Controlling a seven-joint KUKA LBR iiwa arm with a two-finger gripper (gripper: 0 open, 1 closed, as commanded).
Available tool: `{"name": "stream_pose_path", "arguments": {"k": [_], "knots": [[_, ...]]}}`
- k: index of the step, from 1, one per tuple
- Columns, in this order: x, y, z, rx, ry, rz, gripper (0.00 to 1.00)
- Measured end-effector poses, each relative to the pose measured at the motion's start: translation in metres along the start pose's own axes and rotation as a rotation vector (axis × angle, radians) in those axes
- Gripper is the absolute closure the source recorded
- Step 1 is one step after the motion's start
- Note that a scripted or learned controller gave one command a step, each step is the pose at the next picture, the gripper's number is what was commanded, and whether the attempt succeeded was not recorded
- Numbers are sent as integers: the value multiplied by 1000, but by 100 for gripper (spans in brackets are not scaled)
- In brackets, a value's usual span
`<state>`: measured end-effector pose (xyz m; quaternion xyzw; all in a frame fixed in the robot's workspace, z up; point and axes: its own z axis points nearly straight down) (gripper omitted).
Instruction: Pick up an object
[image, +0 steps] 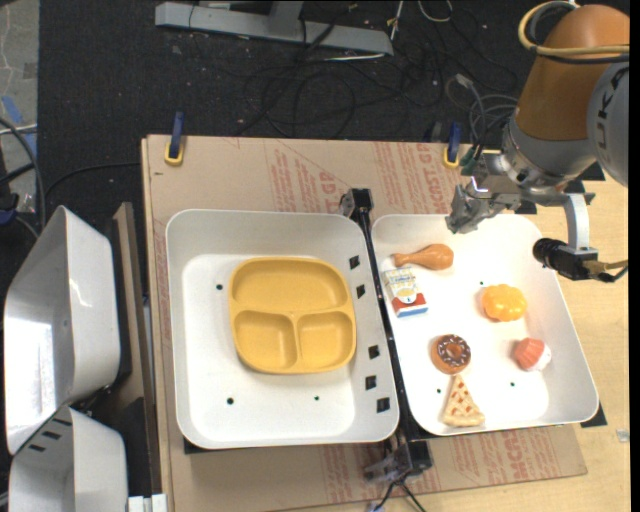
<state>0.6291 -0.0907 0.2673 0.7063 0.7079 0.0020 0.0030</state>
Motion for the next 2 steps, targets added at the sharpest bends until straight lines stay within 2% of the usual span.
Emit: {"name": "stream_pose_path", "arguments": {"k": [1,2], "knots": [[53,-15,18,9,3,-5,100],[106,-17,19,8,3,-6,100]]}}
